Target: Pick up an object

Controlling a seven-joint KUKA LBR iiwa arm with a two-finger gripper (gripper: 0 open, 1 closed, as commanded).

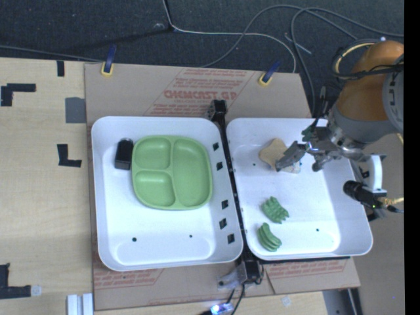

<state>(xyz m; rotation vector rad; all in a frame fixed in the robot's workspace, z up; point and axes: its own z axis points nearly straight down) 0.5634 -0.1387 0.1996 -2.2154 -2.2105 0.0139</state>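
The right bin (341, 202) holds a tan chunk (270, 151) near its back left, a green ridged piece (275, 210) in the middle and a second green piece (268, 237) near the front wall. My gripper (304, 160) hangs over the back of this bin, open, its fingers spread apart. The left finger (288, 157) sits just to the right of the tan chunk, touching or nearly touching its edge. Nothing is held between the fingers.
The left bin (111, 228) holds a green divided plate (172, 172) with a small black block (124, 153) beside its left rim. A black divider (226, 176) with clips runs between the bins. Cables trail across the dark floor behind the bench.
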